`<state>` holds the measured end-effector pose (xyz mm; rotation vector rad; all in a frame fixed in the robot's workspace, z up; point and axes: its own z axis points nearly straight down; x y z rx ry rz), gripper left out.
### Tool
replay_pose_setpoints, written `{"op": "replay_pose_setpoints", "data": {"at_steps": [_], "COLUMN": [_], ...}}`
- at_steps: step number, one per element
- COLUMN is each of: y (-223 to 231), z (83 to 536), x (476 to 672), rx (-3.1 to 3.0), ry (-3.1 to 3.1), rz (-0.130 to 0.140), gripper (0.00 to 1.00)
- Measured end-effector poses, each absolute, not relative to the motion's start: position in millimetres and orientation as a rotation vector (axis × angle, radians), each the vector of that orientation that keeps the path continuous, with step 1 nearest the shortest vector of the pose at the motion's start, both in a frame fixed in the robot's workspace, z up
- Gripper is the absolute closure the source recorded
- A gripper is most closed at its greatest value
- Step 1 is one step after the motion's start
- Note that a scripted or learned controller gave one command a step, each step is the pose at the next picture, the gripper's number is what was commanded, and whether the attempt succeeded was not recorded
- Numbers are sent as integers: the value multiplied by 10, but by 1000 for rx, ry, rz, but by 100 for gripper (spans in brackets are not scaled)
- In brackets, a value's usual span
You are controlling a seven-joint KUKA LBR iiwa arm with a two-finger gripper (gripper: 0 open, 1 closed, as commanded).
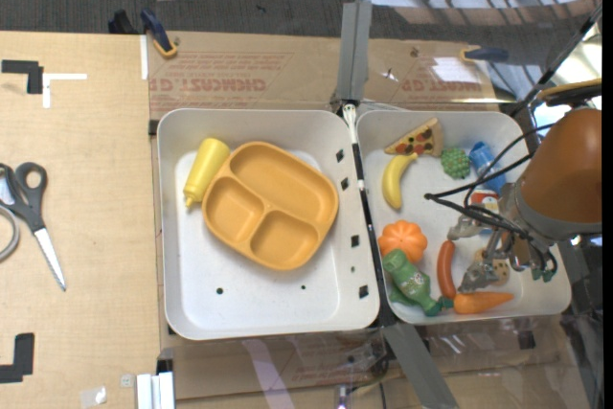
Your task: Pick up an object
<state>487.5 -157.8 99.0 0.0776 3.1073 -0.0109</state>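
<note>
pincer [490,265] low in right bin [536,306] | above carrot [482,303] | grip state unclear | wrist angled down-left

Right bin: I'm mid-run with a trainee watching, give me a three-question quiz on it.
1. True or false: the banana lies in the right bin.
2. Which thing lies nearest the gripper? A) pizza slice B) carrot C) yellow bottle
3. Fill in: the orange tray lies in the ___ bin.

Key: 1 true; 2 B; 3 left.
</note>
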Motion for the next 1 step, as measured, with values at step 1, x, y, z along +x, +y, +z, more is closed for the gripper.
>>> {"op": "replay_pose_setpoints", "data": {"at_steps": [1], "y": [-1187], "z": [920], "x": [5021], "rx": [198], "ry": [3132], "rz": [1], "gripper": [0]}}
